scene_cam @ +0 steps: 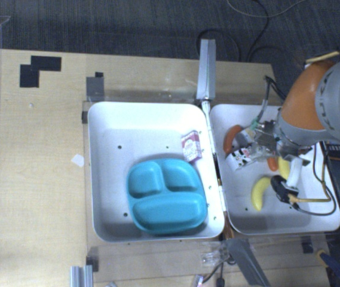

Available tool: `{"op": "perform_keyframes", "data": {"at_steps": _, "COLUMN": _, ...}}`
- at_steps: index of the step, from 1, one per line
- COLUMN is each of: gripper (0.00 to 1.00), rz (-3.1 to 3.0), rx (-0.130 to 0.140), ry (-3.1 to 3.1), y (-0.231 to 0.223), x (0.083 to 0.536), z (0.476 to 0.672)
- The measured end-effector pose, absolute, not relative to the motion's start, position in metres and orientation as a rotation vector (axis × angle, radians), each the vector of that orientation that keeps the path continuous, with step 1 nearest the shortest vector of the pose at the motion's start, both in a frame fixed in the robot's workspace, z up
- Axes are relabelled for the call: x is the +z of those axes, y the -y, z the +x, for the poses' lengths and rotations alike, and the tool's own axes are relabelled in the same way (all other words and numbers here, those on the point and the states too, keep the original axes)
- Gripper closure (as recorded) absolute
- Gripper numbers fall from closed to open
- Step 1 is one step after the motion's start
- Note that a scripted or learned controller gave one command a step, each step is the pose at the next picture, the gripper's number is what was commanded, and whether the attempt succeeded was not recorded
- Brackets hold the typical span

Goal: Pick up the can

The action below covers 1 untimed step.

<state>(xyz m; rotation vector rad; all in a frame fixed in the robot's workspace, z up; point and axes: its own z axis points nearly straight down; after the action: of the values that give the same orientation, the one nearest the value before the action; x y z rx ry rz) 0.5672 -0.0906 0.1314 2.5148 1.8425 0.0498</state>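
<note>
Grey arm with orange band reaches into the right white bin (331, 223) from the right. Pincer (245, 151) sits low near that bin's left side; can't tell if it's spread or pressed together. Small crumpled red-and-white can (191, 146) lies in the left white bin (101, 178), against its right wall, above the blue divided plastic tray (166, 194). Yellow banana (259, 194) lies in the right bin, near the pincer.

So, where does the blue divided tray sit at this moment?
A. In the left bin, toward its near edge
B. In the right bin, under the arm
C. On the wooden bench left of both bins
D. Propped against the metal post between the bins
A: the blue divided tray lies flat on the floor of the left bin, toward its near edge.
</note>
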Motion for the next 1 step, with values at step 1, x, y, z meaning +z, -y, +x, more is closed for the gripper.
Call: {"op": "perform_keyframes", "data": {"at_steps": 1, "gripper": 1.0, "rz": 2.582, "rx": 0.005, "ry": -1.783, "y": 0.1211, "x": 0.247, "z": 0.5955}}
